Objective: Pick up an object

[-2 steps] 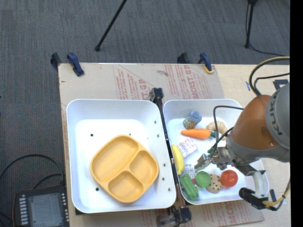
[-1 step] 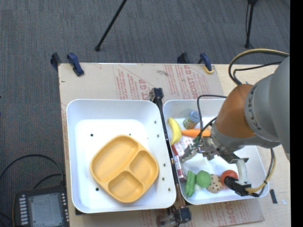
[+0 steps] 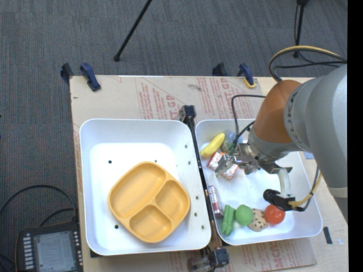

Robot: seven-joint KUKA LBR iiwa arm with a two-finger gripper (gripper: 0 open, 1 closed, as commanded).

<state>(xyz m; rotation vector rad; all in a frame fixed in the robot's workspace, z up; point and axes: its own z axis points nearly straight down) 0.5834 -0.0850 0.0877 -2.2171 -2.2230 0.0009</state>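
My gripper (image 3: 230, 162) is low in the right bin (image 3: 303, 222), near its upper left part. It sits right over two small red-and-white packets (image 3: 216, 162), and its body hides part of them. A yellow banana (image 3: 212, 145) lies just above and left of it. I cannot tell whether a packet is in its grasp.
Along the right bin's front lie a green pepper (image 3: 228, 220), a green round fruit (image 3: 244, 214), a cookie (image 3: 258, 221) and a red tomato (image 3: 274, 214). A small red box (image 3: 213, 201) lies by the divider. The left bin (image 3: 96, 140) holds a yellow divided plate (image 3: 149, 202).
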